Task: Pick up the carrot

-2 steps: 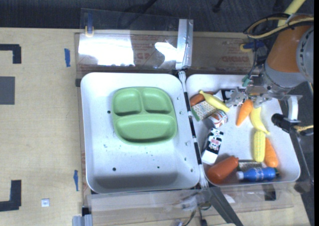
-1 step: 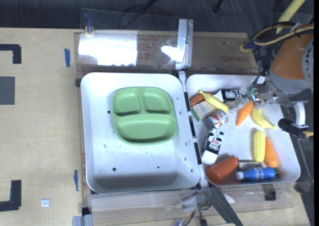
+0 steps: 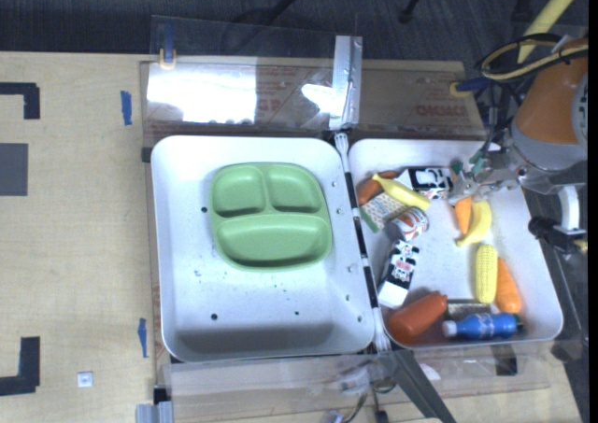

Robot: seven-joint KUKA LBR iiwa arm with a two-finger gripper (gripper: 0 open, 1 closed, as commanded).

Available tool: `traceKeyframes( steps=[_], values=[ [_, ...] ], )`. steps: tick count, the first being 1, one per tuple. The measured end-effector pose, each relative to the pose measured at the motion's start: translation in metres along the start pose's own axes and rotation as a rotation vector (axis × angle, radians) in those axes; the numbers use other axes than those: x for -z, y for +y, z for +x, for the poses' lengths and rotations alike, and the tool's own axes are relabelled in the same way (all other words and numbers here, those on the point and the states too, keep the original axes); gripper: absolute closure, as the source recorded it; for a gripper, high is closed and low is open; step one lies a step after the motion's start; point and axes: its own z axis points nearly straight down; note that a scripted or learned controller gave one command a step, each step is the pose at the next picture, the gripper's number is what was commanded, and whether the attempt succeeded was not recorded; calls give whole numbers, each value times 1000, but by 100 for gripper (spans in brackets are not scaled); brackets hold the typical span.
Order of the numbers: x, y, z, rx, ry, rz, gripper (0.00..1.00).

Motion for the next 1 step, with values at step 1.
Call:
traceKeyframes(
  steps=[1],
  values=[
    [96,20,43,-32,5,25,100]
  ],
)
